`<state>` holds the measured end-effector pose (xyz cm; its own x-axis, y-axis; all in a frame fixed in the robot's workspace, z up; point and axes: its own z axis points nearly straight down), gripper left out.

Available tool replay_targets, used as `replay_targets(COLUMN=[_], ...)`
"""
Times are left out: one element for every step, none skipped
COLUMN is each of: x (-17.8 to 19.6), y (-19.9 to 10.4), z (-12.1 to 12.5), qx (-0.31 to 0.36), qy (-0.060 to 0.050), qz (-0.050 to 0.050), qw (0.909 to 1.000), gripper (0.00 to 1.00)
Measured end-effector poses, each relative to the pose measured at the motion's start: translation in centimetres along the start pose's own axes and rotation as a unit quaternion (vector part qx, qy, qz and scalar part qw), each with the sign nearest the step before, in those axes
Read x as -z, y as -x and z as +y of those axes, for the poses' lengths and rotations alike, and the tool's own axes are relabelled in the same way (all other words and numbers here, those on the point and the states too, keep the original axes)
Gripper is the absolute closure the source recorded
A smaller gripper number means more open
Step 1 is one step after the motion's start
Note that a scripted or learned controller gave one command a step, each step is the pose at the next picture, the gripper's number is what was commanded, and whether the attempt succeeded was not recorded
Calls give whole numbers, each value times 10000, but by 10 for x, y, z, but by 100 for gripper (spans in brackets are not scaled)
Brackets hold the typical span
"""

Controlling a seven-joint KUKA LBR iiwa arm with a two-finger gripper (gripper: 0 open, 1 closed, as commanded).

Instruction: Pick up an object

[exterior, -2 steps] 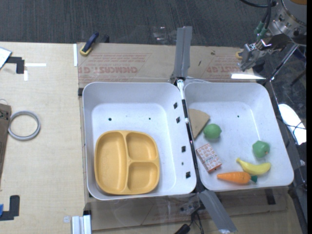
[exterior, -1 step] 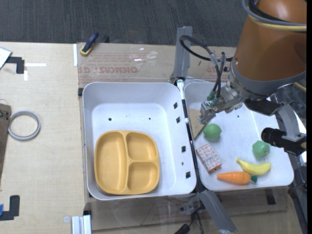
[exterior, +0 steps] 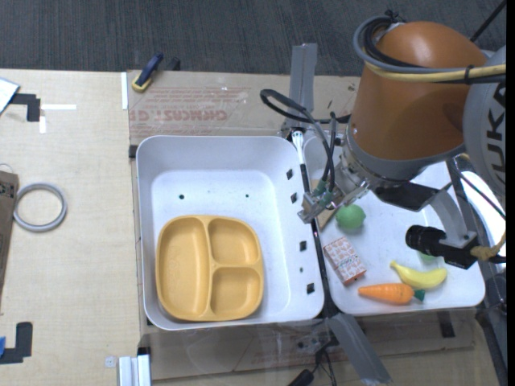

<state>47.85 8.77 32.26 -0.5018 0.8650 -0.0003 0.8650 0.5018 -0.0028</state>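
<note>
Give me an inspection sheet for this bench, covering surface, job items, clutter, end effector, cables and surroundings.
Surface: two white bins side by side, left bin and right bin, on a light bench.
Job's things: green ball, patterned box, carrot, banana in right bin; yellow divided plate in left bin.
Clutter: tape roll, blue tool.
End effector: low at right bin's left edge, beside the ball; finger state unclear.
Cables: black loops near wrist.
Surroundings: dark floor, cardboard sheet.
</note>
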Motion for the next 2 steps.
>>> replay_targets(x=[119, 47], y=[43, 0], z=[-25, 26], qx=[402, -358], qy=[14, -2], qz=[-8, -2], qw=[9992, 9994], gripper=[100, 100])
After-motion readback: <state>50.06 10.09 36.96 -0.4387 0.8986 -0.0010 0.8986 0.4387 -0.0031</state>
